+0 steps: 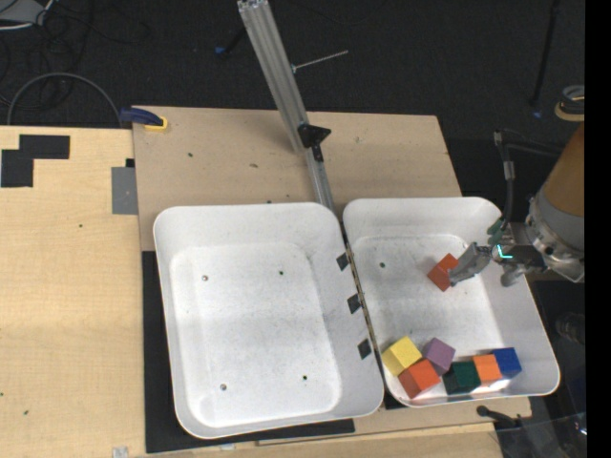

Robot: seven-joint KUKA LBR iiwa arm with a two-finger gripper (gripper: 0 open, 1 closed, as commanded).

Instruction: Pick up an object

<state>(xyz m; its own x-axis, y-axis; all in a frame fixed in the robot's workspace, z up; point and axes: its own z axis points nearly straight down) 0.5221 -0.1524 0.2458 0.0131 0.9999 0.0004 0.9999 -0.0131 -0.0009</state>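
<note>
Arm enters from right, pincer (456, 270) low over right bin (420, 219), pinching one red-orange cube (442, 272) at mid-bin. Near corner: six cubes, one each — yellow (403, 353), purple (439, 353), red (418, 378), green (462, 377), orange (488, 365), blue (507, 361). Bins: two.

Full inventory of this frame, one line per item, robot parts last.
white bins: 2, white, side by side on the bench
orange-red block: 1, right bin, upper middle, at the pincer tip
yellow block: 1, right bin, near edge
purple block: 1, beside the yellow one
red block: 1, near edge, below yellow
green block: 1, near edge
orange block: 1, right of green
blue block: 1, far right of the cluster
aluminium rail: 1, silver, behind the bins
arm: 1, right edge
pincer: 1, grey, over right bin
</note>
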